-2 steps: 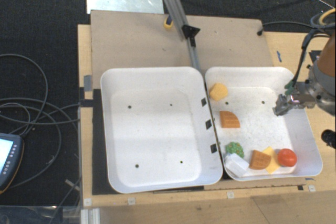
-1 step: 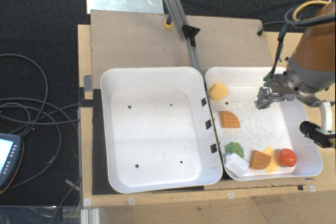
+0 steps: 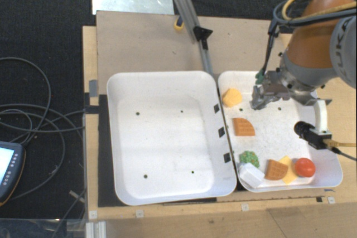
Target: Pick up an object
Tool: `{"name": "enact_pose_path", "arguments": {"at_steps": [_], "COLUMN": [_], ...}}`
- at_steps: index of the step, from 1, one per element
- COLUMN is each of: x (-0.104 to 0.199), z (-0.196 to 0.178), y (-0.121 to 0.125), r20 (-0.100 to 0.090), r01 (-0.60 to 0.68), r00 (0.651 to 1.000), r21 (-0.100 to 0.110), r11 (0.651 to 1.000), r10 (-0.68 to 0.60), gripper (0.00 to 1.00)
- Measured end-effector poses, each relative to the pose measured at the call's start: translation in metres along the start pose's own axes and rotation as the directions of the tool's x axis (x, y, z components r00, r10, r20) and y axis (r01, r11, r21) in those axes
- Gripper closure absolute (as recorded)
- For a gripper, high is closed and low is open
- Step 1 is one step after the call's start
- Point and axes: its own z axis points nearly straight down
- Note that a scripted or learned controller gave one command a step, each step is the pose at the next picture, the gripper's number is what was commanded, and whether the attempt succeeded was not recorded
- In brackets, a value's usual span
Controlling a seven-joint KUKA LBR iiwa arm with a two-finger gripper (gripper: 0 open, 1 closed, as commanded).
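Toys lie in the right white bin: a yellow block just left of the grey claw, an orange wedge, a round red ball. Whether the claw grips anything is unclear.

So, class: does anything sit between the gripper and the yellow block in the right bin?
Nothing visible does. The gripper hangs just right of the yellow block, with bare bin floor between them.
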Motion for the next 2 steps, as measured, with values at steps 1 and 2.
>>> {"name": "enact_pose_path", "arguments": {"at_steps": [1,2], "x": [0.045,0.101], "z": [-0.005,0.008], "y": [0.02,0.042], "r20": [0.0,0.001], "r01": [-0.001,0.0], "r00": [1.0,1.0], "r21": [0.0,0.001], "r11": [1.0,1.0], "r10": [0.001,0.0], "gripper": [1.0,1.0]}}
